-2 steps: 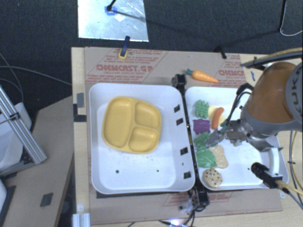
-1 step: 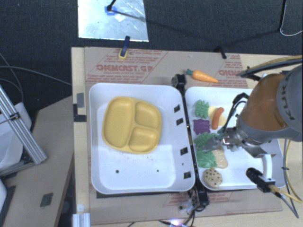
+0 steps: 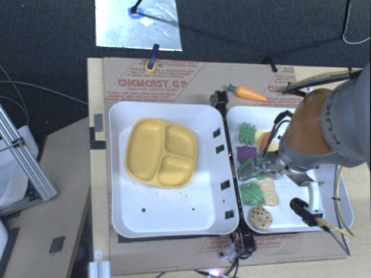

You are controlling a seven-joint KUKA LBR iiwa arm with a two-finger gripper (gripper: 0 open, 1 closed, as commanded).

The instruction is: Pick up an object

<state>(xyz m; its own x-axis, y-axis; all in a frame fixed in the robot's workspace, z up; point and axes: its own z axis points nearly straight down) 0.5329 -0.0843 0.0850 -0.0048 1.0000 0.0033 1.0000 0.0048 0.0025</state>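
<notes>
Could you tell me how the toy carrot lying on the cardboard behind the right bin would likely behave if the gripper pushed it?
The carrot is tapered and rounded, lying on its side on flat cardboard, so it would probably roll, curving toward its narrow tip. It looks like smooth moulded plastic, likely stiff, light and somewhat slippery. With no bin wall around it, a push might send it away.

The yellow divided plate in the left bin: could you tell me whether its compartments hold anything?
Empty. The yellow divided plate lies flat in the left bin, and all three compartments show only bare yellow.

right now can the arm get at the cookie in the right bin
Probably yes. The cookie lies uncovered at the near corner of the right bin, with nothing stacked on it, and the gripper is already low over that bin.
</notes>
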